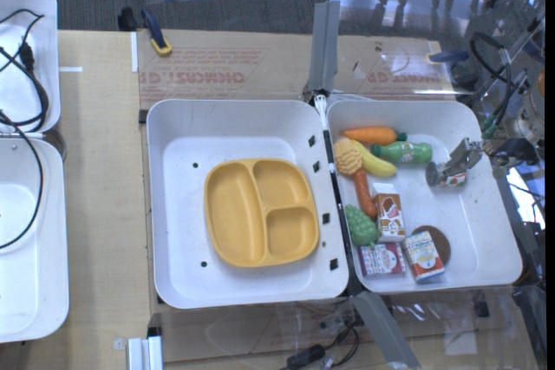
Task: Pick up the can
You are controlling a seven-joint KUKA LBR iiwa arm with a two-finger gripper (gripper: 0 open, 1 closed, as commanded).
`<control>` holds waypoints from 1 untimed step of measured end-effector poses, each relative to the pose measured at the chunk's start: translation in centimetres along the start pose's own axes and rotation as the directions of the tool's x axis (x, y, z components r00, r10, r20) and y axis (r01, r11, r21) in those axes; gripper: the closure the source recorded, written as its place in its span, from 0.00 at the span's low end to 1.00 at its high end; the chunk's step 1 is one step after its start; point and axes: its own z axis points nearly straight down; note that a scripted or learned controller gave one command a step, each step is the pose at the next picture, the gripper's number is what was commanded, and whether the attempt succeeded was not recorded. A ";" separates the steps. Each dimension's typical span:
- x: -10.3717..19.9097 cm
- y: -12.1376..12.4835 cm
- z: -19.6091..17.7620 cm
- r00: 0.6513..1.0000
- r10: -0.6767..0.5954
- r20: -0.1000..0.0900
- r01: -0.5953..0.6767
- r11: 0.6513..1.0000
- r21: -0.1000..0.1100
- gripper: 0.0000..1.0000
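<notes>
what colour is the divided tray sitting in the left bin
The divided tray is yellow, seen clearly in the camera view.

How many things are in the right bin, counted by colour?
Orange: 2, carrot, sausage
Yellow: 2, corn, banana
Green: 2, bottle, leafy vegetable
Red-and-white: 4, can, three cartons
Brown: 1, disc
Total: 11
</notes>
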 end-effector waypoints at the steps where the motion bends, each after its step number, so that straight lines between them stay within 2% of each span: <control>1: -4.6 -2.4 5.5 0.997 0.071 -0.001 -0.071 0.997 0.000 0.00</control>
